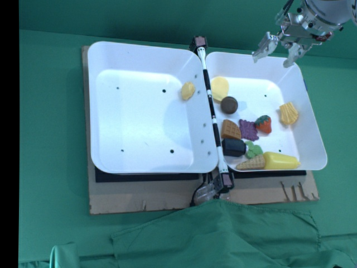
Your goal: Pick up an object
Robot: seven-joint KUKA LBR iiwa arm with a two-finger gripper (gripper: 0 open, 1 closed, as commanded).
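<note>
My gripper (275,49) hangs high over the back edge of the right bin (312,128), open, with nothing between its fingers. Below it in that bin lie several toy foods: a pale yellow round piece (220,87), a brown ball (229,104), a waffle (230,129), a purple piece (248,130), a strawberry (264,124), a ridged yellow chip (288,113), a black item (234,147), a green piece (254,149) and a yellow-topped cone (268,161). A small yellow piece (188,90) rests at the right wall of the left bin (111,66).
Both bins sit on a cardboard sheet (139,200) over green cloth. A black-and-white bar (210,102) runs between the bins. Folded green fabric (223,233) bunches up at the front.
</note>
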